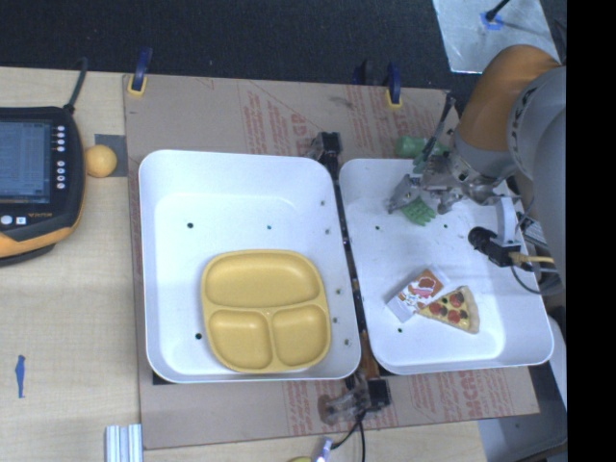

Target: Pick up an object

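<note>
One small green object (420,212) sits at upper right of the frame in the right bin (520,349), under the pincer (423,198). Whether the pincer is closed I cannot tell. It looks light, probably soft; grip across its middle.

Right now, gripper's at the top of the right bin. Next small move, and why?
Probably close on the green object and lift a little. The gripper sits low in the right bin, right at that green piece, while the pizza slice toy and small carton lie apart, nearer the front. I can't tell whether the fingers straddle it.
</note>
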Controlling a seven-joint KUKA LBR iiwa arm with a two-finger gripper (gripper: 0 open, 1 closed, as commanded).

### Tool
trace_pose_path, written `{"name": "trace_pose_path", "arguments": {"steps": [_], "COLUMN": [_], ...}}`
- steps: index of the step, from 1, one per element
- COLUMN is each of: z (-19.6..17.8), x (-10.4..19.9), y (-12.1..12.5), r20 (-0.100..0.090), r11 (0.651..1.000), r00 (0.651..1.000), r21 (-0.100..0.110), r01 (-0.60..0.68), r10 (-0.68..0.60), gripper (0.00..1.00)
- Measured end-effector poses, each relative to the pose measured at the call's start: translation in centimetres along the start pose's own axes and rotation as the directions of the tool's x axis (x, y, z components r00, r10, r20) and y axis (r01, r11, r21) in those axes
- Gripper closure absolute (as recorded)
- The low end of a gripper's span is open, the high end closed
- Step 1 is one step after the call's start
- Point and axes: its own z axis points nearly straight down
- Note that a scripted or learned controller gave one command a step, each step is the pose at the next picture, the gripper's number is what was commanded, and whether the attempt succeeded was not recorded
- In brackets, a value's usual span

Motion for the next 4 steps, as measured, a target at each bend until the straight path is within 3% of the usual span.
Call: {"name": "trace_pose_path", "arguments": {"steps": [1,2,3,4], "z": [-11.7,0.2,0.0,0.0], "x": [-1.2,-1.6,2.0,-3.4], "y": [-7.1,-2.5,0.0,0.0], "r20": [0.002,0.001,0.001,0.001], "r11": [1.000,1.000,1.000,1.000], "r00": [1.000,1.000,1.000,1.000], "r21": [-0.002,0.004,0.001,-0.001], "r01": [0.000,0.003,0.002,-0.001], "r10": [0.000,-0.003,-0.002,0.001], "gripper": [0.00,0.00,0.00,0.00]}}
